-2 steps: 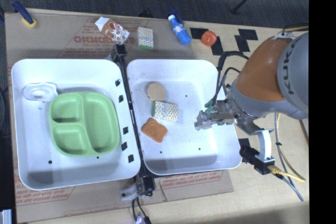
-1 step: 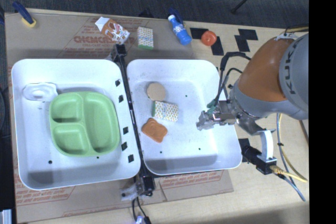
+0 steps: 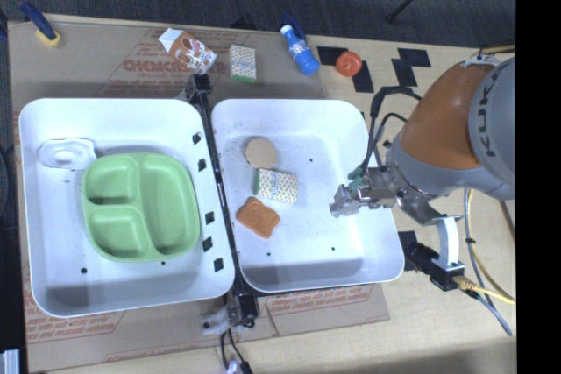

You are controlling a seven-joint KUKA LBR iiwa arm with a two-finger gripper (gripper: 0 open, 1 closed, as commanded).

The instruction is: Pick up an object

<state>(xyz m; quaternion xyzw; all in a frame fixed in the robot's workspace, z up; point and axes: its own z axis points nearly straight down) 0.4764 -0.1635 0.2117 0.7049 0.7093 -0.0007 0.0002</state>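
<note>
Orange slice (image 3: 258, 217) angled down-right, tool (image 3: 344, 204) apart

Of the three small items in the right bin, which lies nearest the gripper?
The patterned sponge, at the cluster's right side facing the gripper. The round tan disc and the orange piece lie farther left.

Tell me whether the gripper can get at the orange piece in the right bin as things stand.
Probably yes. The gripper hangs over the right bin, and the orange piece lies apart to its left on bare floor. The patterned packet sits close above it, which may crowd the grasp.
</note>
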